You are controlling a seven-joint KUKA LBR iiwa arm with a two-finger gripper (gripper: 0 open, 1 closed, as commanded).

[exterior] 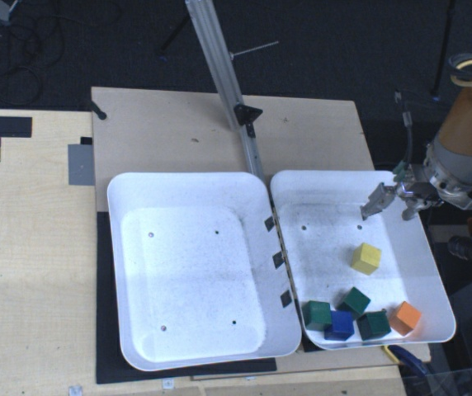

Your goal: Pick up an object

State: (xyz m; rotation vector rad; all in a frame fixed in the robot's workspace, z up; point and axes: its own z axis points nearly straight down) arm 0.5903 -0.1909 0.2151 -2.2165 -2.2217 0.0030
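My gripper [391, 205] hangs over the upper right part of the right bin [318, 190], its two fingers spread open with nothing between them. A yellow block [367, 258] lies alone on the bin floor, below and slightly left of the gripper and apart from it. Along the bin's near edge sits a cluster: a green block [318, 313], another green block [355, 301], a third green block [375, 325], a blue block [340, 326] and an orange block [405, 317].
The left bin [125, 213] stands beside the right one, joined by black clips [278, 259]. A slanted aluminium rail [222, 71] rises behind the bins. The grey arm [459, 143] enters from the right edge.
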